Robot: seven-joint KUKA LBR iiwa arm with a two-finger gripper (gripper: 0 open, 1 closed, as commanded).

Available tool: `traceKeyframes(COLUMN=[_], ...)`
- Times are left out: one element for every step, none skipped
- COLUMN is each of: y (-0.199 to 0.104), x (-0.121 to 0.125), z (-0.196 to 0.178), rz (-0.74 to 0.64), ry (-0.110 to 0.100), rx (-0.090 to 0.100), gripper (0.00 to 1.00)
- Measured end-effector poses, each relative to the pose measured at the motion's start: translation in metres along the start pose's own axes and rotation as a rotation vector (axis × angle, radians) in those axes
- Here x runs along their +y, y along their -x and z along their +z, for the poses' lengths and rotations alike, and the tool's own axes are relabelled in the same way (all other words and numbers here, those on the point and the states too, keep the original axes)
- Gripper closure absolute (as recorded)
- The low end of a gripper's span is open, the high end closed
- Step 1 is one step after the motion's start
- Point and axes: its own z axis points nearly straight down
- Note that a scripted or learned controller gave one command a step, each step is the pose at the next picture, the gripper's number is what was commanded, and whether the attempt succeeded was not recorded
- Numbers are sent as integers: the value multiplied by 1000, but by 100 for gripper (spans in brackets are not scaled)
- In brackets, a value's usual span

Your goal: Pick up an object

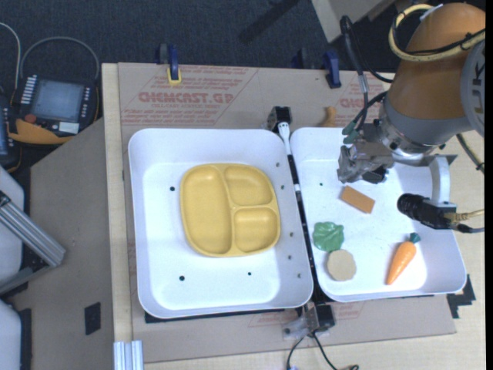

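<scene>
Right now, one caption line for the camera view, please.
Grey two-finger gripper hovers above orange rectangular block in right white bin; yellow sectioned plastic tray fills left white bin.

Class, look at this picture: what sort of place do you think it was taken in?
Probably a robotics lab test bench: a robot arm reaches over two white bins, with toy food such as a carrot and a handheld control pendant nearby.

Dark carpet floor (pixel 192 14), cardboard-topped bench (pixel 231 91) w/ blue clamps (pixel 173 64), handheld screen unit (pixel 54 102) at left
</scene>
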Motion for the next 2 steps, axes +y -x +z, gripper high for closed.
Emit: traceKeyframes(y=[-52, -103], x=[-16, -31], z=[-2, 20], rz=[0, -1], ry=[1, -1], rx=[0, 0], gripper=[100, 100])
